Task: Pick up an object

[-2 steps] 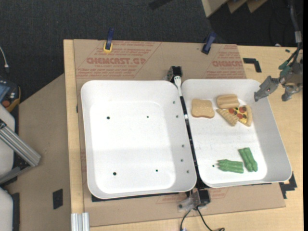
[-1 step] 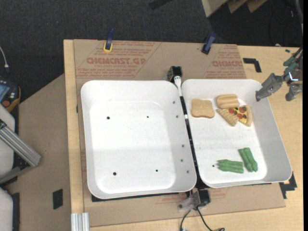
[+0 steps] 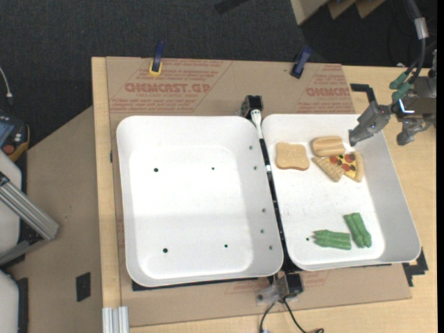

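Looking down at the table (image 3: 208, 82) from the fixed overhead camera, I see two shallow white bins side by side on a brown cardboard sheet; the left bin (image 3: 139, 144) shows bare white floor with four small dark dots; the right bin (image 3: 388, 207) holds all the objects; a slice of toast (image 3: 292, 156) lies near the upper left of that bin, close to the divider between the bins; just right of it sits a bread roll (image 3: 327, 146), and touching or nearly touching below that is a pizza slice (image 3: 342, 165) with red topping; near the bottom of the right bin lie two green vegetable pieces, one green piece (image 3: 332, 239) roughly horizontal and another green piece (image 3: 358, 229) angled beside it, their ends close together; these are well apart from the bread group.

The arm comes in from the right; the tool (image 3: 365, 125) sits over the upper right part of the right bin, just beside the bread roll and pizza slice, its tip pointing down-left toward them; I cannot tell whether it is released or clenched, and nothing is visibly gripped in it; two clips, one yellow and blue (image 3: 157, 62) and one blue (image 3: 301, 62), pin the cardboard at the far edge.
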{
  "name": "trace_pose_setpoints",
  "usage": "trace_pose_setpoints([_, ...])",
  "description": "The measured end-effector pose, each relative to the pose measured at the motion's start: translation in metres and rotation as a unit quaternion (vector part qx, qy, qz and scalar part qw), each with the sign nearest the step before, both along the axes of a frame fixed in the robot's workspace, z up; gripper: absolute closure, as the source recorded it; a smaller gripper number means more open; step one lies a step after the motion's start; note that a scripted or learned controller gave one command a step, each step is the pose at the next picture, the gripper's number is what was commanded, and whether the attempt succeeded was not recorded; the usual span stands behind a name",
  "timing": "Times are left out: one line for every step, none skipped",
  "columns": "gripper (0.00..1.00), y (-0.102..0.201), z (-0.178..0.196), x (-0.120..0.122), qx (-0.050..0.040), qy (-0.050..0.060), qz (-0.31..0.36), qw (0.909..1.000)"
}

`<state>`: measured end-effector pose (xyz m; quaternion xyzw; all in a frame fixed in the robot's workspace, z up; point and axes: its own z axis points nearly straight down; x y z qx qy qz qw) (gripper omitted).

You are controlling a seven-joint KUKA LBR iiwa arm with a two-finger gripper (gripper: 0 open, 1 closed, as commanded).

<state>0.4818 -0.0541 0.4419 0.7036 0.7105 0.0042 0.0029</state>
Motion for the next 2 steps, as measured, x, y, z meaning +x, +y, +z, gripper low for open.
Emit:
trace_pose_setpoints([0.00,0.081,0.099,-0.002,0.0006,-0.002,0.000,1.0000])
trace_pose_setpoints([0.00,0.187,0.093,-0.003,0.0004,0.004,0.001,1.0000])
